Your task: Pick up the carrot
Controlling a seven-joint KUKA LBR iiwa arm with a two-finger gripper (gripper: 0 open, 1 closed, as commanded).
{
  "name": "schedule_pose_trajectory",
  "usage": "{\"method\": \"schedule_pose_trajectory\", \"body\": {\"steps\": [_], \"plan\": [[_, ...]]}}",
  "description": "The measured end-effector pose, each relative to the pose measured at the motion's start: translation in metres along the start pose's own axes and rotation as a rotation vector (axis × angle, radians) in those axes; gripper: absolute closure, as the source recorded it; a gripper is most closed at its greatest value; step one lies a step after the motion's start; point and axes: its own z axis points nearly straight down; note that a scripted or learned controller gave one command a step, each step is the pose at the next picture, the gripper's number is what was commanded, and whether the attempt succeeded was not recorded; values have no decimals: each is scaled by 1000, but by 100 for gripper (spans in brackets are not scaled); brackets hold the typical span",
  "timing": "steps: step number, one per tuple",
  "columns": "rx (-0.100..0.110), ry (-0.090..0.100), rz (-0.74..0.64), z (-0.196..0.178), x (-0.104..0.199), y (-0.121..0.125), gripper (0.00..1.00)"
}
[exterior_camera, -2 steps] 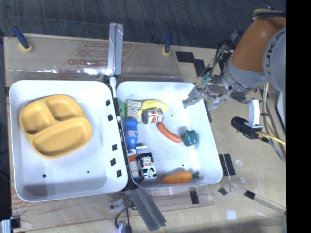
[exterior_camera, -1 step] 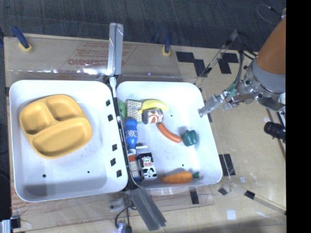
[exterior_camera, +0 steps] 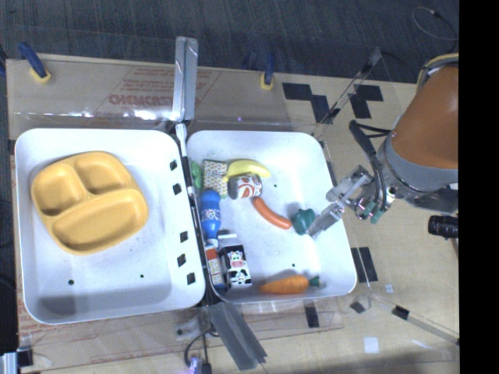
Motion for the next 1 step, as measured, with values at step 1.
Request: {"method": "schedule_pose_trajectory", "body": {"steps": [1], "plan": [[-1, 1, -30, 140, -22, -22, 0]]}}
